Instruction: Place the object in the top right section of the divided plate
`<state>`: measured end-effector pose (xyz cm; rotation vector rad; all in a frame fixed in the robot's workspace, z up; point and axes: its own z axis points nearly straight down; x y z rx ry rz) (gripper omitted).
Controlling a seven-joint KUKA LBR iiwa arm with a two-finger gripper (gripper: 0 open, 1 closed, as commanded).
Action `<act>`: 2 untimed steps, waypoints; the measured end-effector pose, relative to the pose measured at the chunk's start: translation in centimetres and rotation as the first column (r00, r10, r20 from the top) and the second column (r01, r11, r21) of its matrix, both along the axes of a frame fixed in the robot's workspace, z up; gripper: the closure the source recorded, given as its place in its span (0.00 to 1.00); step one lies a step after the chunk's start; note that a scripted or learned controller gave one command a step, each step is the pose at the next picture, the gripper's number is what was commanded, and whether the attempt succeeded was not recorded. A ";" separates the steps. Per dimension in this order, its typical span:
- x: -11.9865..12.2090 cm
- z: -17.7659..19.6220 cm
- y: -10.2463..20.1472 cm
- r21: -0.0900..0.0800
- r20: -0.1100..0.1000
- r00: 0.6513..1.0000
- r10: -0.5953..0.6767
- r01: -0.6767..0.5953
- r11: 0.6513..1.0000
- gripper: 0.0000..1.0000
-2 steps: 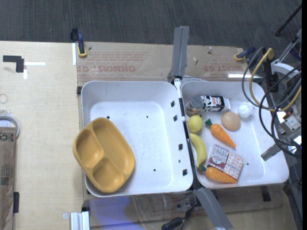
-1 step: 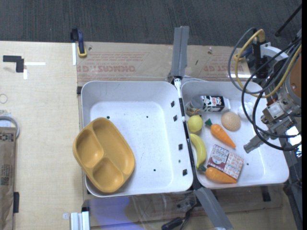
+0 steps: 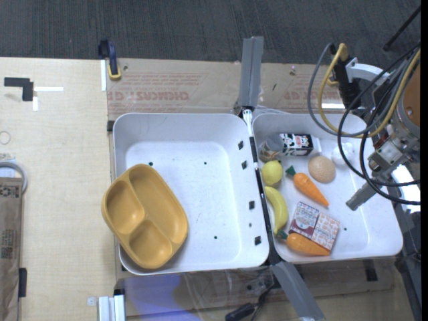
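Observation:
A yellow divided plate [image 3: 144, 217] with three sections lies in the left bin [image 3: 200, 139], against its front left corner. The right bin [image 3: 374, 243] holds the loose objects: a small black-and-white carton [image 3: 296, 144], a lemon [image 3: 271, 172], a banana [image 3: 278, 209], an orange carrot [image 3: 310, 188], a beige egg-shaped item [image 3: 322, 169], a flat printed box [image 3: 314, 223] and a second orange carrot [image 3: 307, 245]. My gripper [image 3: 361, 197] hangs at the right side of the right bin, to the right of the carrot and the box, touching none of them.
The arm's wrist and looping cables [image 3: 361, 105] crowd the right bin's far right corner. A grey divider post [image 3: 251, 72] stands behind the wall that the bins share. Cardboard [image 3: 174, 85] lies behind the left bin.

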<state>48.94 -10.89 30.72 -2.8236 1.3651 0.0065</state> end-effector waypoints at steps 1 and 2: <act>3.2 5.1 5.8 -0.001 0.000 0.985 -0.170 0.170 0.985 0.00; 3.0 3.3 3.0 -0.003 -0.002 0.809 -0.588 0.588 0.809 0.00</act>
